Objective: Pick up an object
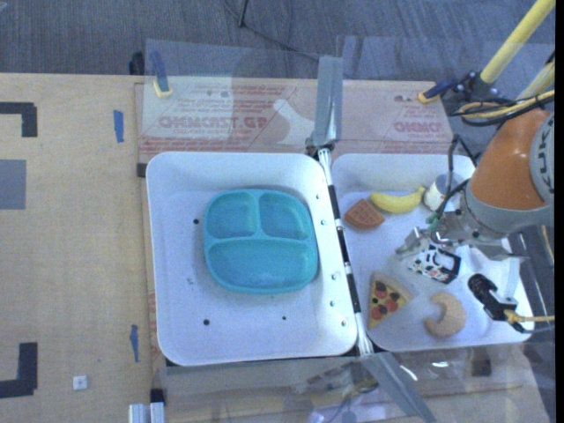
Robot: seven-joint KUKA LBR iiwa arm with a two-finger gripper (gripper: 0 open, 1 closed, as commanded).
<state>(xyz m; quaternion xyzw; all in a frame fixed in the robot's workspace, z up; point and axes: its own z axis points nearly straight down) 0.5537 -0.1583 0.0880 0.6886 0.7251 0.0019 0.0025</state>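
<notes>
My gripper (425, 241) hangs low over the middle of the right bin (401, 337), below the orange-banded wrist. A small black-and-white patterned thing (438, 264) lies right beneath and beside it; contact cannot be made out. Around it in the same bin lie a yellow banana (397, 201), a brown waffle-like piece (363, 214), a pizza slice (386, 299) and a tan croissant (447, 314). Nothing is visibly held.
The left bin (167, 324) holds a teal divided plate (260, 239). A metal divider (339, 236) separates the two bins. A small white thing (434, 195) sits by the banana's right end. The arm covers the right bin's right side.
</notes>
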